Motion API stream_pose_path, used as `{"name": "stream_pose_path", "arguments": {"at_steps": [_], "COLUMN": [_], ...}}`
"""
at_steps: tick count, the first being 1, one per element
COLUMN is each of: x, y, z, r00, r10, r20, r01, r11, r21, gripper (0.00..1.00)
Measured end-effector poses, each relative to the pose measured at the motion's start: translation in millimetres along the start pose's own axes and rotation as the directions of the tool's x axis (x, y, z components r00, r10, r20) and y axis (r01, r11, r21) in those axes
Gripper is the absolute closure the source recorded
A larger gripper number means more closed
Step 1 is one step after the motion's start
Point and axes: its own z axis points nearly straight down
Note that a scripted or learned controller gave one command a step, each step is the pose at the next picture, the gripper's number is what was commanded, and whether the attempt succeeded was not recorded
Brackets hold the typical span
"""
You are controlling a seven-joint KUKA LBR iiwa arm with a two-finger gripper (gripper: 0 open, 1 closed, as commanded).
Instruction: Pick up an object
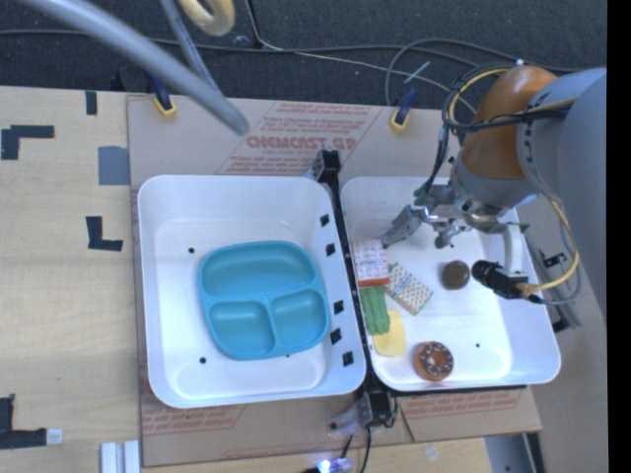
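Fingers (419, 223) hang spread and empty over the right bin (532, 363), near a small brown round object (455, 275).

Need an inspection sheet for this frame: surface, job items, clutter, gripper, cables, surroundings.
Surface: two white bins side by side on a cardboard sheet; left bin, right bin.
Job's things: in the right bin, a donut, a brown round piece, a patterned packet, a red-and-white box, a green piece and a yellow piece.
Clutter: blue divided tray in the left bin.
Gripper: gripper over the right bin's far part, nothing seen between its fingers.
Cables: thin wires loop behind the bins; yellow cable along the arm.
Surroundings: black tape marks on the bench; yellow clamps at the cardboard's far edge.
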Motion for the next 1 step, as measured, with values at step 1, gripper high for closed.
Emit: {"name": "stream_pose_path", "arguments": {"at_steps": [1], "x": [-0.2], "y": [3.0], "z": [47.8], "r00": [1.000], "r10": [0.002], "r20": [0.001], "r01": [-0.002], "r11": [1.000], "r21": [-0.014], "gripper": [0.00]}}
